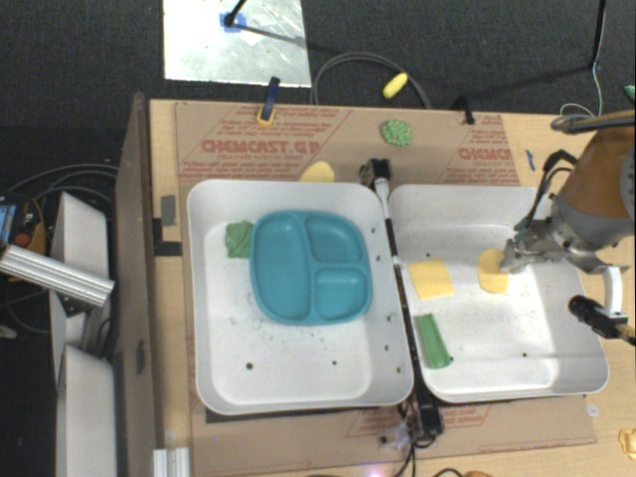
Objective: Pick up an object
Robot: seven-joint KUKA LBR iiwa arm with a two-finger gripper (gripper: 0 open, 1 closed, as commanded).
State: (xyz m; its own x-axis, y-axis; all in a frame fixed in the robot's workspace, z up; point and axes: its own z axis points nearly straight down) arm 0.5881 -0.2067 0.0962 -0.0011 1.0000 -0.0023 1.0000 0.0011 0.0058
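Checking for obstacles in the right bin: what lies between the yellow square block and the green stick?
Nothing: in the camera view, bare white bin floor separates the yellow square block from the green stick just below it.

My table beyond the white bins (298, 376): cardboard sheet (238, 147) with red print, lying under both bins; green knobbly ball (397, 132) on it; yellow piece (395, 85) beside a black cable (343, 61); shiny metal sheet (238, 28) behind; aluminium bar (55, 274) at left.
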